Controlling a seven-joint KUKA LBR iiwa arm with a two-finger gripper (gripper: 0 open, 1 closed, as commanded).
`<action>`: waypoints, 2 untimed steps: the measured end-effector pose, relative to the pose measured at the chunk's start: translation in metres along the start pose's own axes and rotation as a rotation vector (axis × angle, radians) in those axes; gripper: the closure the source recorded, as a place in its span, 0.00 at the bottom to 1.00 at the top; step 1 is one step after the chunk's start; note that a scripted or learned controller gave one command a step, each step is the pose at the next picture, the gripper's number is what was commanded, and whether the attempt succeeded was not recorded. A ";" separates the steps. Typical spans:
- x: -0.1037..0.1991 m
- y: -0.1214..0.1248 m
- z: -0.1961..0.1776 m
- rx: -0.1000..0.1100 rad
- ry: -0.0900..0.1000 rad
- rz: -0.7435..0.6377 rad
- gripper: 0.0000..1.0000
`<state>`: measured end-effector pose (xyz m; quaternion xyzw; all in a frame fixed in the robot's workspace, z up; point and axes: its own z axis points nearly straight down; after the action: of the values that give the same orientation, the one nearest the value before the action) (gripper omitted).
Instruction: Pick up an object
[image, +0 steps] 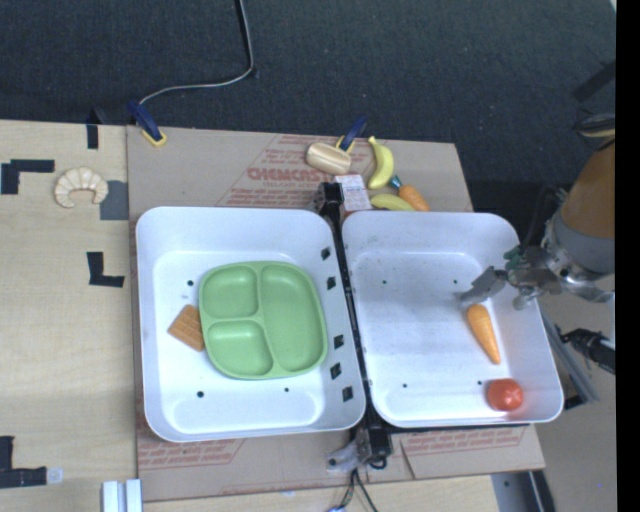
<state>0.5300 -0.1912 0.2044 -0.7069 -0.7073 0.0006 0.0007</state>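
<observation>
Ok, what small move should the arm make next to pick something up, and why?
Probably lower onto the carrot. The gripper sits just above the carrot's top end in the right bin, holding nothing, and the carrot lies apart from the tomato, so it is the nearest free target.

Bench (60, 340): pale wood, with cardboard sheet (260, 180) beneath two white bins.
Left bin (160, 300): frame centre-left.
Right bin (420, 300): centre-right.
Croissant (80, 187): upper left.
Bananas (381, 165): top centre.

The grey arm reaches in from the right, orange band above the wrist, its pincer (497, 289) lowered with two fingers spread apart.
</observation>
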 end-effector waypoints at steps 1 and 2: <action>-0.033 0.012 0.052 0.001 -0.001 0.001 0.00; -0.019 0.023 0.118 -0.004 -0.002 0.000 0.00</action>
<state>0.5525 -0.2098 0.0867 -0.7070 -0.7072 0.0000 -0.0016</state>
